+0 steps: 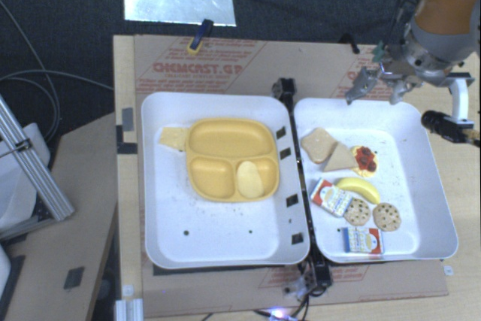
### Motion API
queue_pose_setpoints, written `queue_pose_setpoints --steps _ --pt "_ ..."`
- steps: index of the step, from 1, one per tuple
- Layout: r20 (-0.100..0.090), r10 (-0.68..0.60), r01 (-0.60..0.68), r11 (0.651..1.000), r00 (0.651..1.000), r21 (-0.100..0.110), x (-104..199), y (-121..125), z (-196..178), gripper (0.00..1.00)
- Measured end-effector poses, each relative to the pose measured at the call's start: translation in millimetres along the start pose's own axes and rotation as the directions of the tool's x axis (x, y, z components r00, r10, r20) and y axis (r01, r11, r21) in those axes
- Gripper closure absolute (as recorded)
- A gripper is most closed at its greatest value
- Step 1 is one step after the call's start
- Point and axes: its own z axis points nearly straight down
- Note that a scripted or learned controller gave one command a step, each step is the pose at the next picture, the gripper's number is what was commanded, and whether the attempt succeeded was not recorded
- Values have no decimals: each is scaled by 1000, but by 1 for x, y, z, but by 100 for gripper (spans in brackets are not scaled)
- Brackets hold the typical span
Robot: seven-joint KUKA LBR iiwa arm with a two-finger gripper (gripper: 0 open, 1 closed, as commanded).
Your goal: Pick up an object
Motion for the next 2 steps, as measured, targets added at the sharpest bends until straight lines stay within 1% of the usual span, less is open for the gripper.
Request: queue_pose_setpoints --steps 1,2 --pt "0 7 -7 1000 1000 12 -62 -9 134 0" --pt "-2 4 -4 1000 1000 -12 -76 -28 193 0"
